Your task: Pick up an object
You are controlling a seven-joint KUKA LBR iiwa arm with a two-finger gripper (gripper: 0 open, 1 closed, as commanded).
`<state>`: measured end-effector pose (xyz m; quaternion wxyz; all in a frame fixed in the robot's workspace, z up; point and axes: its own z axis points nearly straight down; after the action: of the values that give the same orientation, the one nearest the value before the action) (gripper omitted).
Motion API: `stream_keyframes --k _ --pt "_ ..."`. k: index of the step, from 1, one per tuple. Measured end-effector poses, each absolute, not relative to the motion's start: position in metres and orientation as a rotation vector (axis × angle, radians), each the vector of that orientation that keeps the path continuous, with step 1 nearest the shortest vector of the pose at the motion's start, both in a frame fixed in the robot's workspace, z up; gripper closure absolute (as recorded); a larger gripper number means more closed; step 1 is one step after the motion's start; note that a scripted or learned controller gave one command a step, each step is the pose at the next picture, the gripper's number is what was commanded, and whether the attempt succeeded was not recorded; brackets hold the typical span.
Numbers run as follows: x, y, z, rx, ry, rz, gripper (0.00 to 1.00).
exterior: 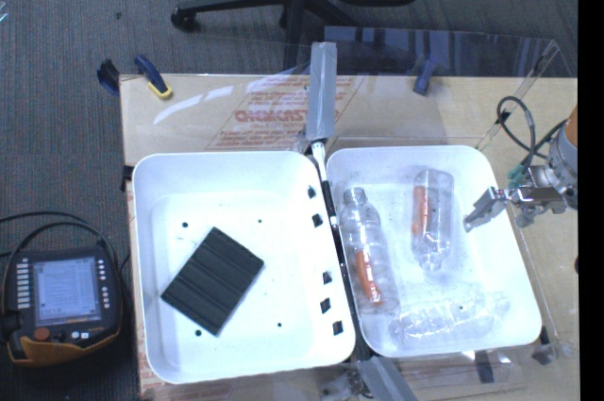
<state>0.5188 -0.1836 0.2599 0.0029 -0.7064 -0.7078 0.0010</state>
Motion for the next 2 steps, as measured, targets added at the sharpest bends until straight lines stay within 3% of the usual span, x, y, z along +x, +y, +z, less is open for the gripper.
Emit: stream_keyframes --k 1,2 --pt "0.573 -0.170 0.148 -2.051 -2.372 0.002 0.00" --pt "0.602 -0.163 0.100 -1.884 -2.513 0.016 0.00"
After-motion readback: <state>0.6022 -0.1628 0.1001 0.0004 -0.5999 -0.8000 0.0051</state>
